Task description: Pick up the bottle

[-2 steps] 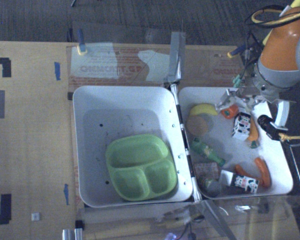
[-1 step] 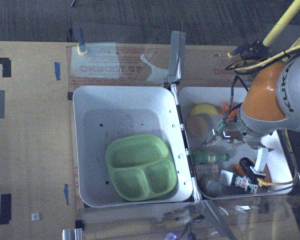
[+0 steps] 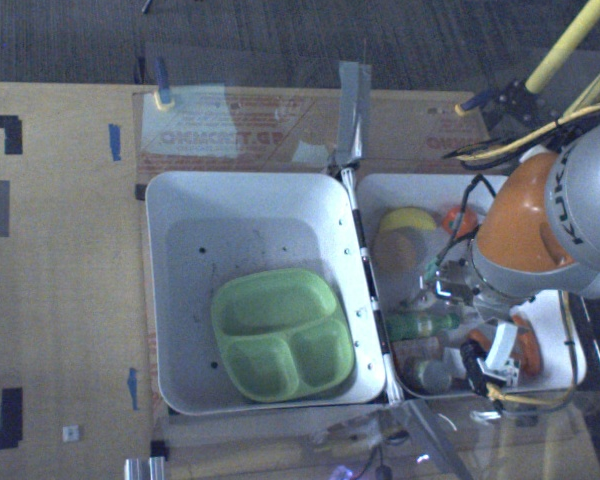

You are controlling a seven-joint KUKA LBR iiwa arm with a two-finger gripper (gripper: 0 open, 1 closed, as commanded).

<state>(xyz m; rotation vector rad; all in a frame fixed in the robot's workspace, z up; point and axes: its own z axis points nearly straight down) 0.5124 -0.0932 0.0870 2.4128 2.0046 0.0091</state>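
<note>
A green, see-through bottle [image 3: 418, 324] lies on its side in the right bin [image 3: 572, 368], near the wall it shares with the left bin. My gripper [image 3: 443, 290] hangs just above and slightly right of the bottle, low in the bin. The arm's orange band and grey wrist cover the bin's right half. Nothing shows between the gripper and the bottle to tell a hold.
A yellow-and-tan ball [image 3: 404, 234] sits at the back of the right bin, with an orange piece [image 3: 458, 220] beside it. A grey object [image 3: 428, 373] lies at the front, and another orange item [image 3: 527, 348] at the right. The left bin [image 3: 180, 228] holds a green divided plate [image 3: 282, 333].
</note>
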